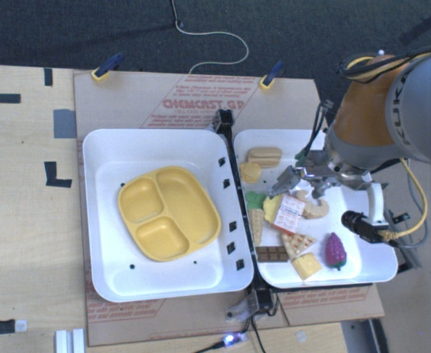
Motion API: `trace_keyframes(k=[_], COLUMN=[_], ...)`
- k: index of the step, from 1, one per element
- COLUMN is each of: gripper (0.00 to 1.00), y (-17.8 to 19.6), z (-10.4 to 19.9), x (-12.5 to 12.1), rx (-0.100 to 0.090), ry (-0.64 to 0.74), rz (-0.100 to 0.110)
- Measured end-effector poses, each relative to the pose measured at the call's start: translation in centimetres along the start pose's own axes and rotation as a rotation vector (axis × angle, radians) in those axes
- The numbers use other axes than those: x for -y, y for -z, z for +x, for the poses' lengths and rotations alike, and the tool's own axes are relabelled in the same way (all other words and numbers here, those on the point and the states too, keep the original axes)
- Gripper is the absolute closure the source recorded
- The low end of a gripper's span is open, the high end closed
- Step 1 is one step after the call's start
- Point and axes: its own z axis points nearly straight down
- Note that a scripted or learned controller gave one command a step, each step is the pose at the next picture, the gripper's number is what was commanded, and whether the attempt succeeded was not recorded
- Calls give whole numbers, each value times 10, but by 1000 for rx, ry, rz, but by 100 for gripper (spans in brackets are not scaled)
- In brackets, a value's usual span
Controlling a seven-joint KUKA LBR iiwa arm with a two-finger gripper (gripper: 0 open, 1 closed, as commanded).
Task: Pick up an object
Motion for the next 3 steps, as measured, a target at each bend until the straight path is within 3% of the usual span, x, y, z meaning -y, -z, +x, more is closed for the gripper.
trace_keyframes(k=[1,3], gripper=[0,0], y=[5,-101], z=[0,-8], x=[-2,-4], rx=[1,2], ry=[2,2], rz=[-9,-8])
